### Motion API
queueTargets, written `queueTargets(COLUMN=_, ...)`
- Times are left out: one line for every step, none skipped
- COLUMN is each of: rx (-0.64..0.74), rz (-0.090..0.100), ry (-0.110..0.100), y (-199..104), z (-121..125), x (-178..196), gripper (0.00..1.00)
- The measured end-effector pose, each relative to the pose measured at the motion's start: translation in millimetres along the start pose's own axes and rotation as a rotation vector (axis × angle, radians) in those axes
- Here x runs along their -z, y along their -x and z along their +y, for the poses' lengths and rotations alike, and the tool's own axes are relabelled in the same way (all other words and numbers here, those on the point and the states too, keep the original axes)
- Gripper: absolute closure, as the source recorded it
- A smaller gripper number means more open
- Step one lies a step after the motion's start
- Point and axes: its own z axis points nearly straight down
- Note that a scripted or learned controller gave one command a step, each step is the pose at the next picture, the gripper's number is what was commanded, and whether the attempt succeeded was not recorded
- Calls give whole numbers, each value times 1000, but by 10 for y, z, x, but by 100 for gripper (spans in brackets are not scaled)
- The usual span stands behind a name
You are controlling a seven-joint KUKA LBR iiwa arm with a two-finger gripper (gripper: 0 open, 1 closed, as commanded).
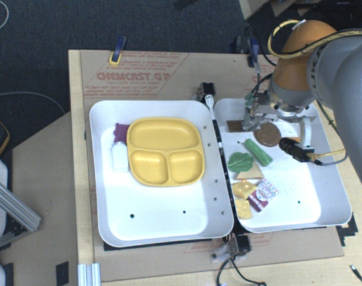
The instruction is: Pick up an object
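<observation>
- The end effector (252, 119) hangs low over the far left corner of the right bin (324, 219), reaching in from the right.
- Whether it is spread or pressed together, I cannot tell; nothing shows pinched in it.
- A brown disc (268, 135) lies just beside it; a green stick (258, 152) and a green leaf (240, 161) lie nearer the camera than the disc.
- Judged step: approach, with no object lifted yet.
- Next calls for settling squarely over one piece, likely the disc, then closing and lifting.
</observation>
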Motion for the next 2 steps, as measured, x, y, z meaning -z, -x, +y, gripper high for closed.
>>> queueTargets(rx=0, rz=-1, ry=-3, y=3, z=-4, x=437, gripper=100)
queueTargets(rx=0, rz=-2, ry=-1, y=97, z=60, x=999, gripper=100)
